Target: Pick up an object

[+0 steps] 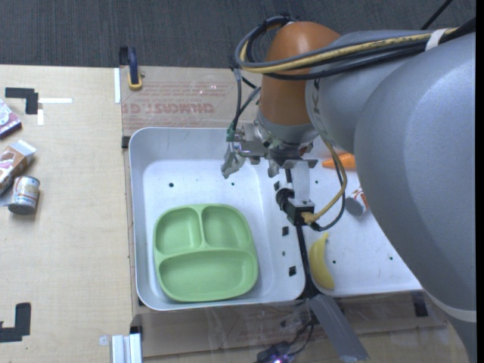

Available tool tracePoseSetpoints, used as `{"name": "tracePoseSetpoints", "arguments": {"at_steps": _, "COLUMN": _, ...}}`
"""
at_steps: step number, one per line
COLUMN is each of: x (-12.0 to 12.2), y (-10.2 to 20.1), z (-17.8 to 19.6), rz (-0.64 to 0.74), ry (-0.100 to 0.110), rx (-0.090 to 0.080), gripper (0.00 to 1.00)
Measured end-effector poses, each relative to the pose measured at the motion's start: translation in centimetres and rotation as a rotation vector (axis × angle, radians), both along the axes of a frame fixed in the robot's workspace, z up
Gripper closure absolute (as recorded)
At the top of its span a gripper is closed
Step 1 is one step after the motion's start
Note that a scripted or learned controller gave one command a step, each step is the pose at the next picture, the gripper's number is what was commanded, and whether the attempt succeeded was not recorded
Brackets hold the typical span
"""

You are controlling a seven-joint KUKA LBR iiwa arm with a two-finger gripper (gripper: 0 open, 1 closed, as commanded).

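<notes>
Gripper [281, 157] sits at 12 o'clock over the bins' divider; jaw state hidden, can't tell. Banana [322, 261] lies at 5 o'clock in right bin [378, 267]: centre over it, descend straight, avoid the wall.

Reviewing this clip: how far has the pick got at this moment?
Nothing looks picked yet. The green divided plate lies flat in the left bin, and the banana lies in the right bin. The gripper hangs over the left bin's far side, nothing visible in it. Grasp and lift remain.
</notes>
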State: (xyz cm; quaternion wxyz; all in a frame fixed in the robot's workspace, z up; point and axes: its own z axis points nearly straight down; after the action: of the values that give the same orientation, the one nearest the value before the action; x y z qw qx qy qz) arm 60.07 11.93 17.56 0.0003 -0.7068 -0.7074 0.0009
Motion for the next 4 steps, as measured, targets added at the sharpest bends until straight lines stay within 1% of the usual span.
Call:
{"name": "tracePoseSetpoints", "arguments": {"at_steps": 1, "x": -2.0, "y": 10.7, "z": -8.4, "rz": -0.002, "ry": -0.002, "rx": 0.0, "gripper": 0.0}}
{"name": "tracePoseSetpoints", "arguments": {"at_steps": 2, "x": -7.2, "y": 2.1, "z": -8.4, "rz": -0.004, "ry": -0.002, "rx": 0.001, "gripper": 0.0}}
{"name": "tracePoseSetpoints", "arguments": {"at_steps": 3, "x": -1.9, "y": 1.6, "z": 4.1, "rz": 0.0, "ry": -0.001, "rx": -0.001, "gripper": 0.0}}
{"name": "tracePoseSetpoints", "arguments": {"at_steps": 4, "x": -7.7, "y": 8.4, "z": -7.2, "rz": -0.004, "ry": 0.0, "rx": -0.001, "gripper": 0.0}}
